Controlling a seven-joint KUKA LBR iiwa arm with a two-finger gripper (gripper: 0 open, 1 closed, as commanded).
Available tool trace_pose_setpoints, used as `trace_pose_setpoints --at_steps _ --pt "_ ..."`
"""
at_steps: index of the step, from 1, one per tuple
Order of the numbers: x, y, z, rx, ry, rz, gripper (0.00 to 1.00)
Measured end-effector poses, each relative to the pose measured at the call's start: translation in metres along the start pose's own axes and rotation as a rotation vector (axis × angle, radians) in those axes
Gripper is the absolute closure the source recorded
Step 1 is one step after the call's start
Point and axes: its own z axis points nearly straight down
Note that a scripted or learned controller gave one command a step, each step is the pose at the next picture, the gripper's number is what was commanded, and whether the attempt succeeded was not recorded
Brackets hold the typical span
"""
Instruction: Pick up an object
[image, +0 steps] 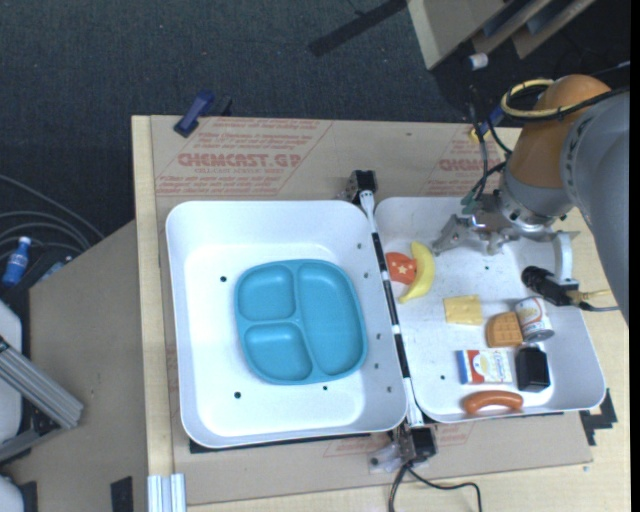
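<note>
In the right bin (580, 345), around one cheese slice (463, 310): one banana (422, 272), one sausage (492, 402), one can (535, 318). Gripper (478, 232) spread wide, holding nothing.

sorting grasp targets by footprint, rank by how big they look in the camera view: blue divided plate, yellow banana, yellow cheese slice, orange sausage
1. Blue divided plastic plate, by far.
2. Yellow banana.
3. Orange sausage and yellow square cheese slice look alike in area; no ranking.
</note>
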Motion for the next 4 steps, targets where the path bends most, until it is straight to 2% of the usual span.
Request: trace_pose_setpoints --at_steps 1,2,3,4 --pt "0.049 -0.01 -0.001 0.0 0.001 0.0 0.0" --pt "0.063 -0.091 -0.001 0.001 0.0 0.002 0.0" --pt "0.064 -0.091 -0.011 -0.001 0.0 0.003 1.0" --pt "0.064 -0.091 -0.011 -0.001 0.0 0.003 0.0"
